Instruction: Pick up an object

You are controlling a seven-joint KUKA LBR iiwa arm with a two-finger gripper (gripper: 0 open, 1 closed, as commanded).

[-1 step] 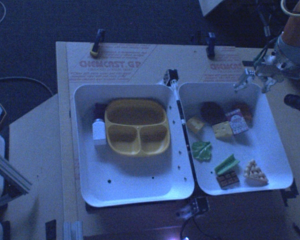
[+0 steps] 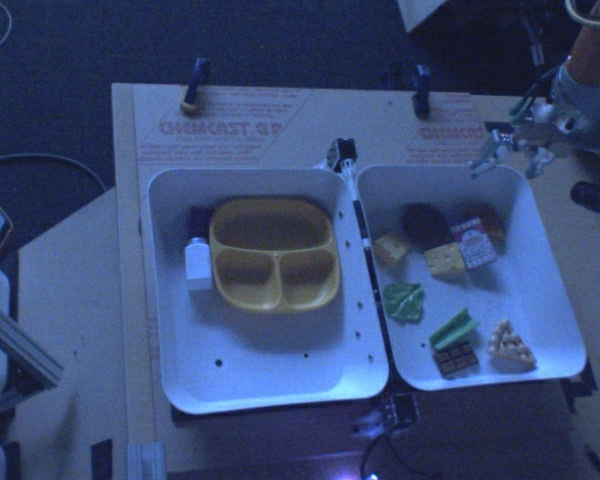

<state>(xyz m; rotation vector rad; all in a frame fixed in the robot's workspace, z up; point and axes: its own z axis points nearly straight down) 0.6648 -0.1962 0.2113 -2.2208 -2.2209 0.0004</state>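
**Claw open above right bin's far corner, nothing held**

Claw (image 2: pixel 510 155) hangs over the back rim of the right bin (image 2: pixel 550 298), fingers spread wide, nothing between them. Small items lie loose in that bin: cheese wedge (image 2: pixel 444 260), green leaf (image 2: pixel 403 300), dark round piece (image 2: pixel 423 224), waffle slice (image 2: pixel 510 345). Left bin (image 2: pixel 170 348) holds a yellow divided tray (image 2: pixel 274 256) with a white bottle (image 2: pixel 198 264) just beside it.

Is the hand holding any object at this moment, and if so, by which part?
Nothing is held. The hand is above the far right corner of the right bin, with no object between its fingers; the toys lie on the bin floor.
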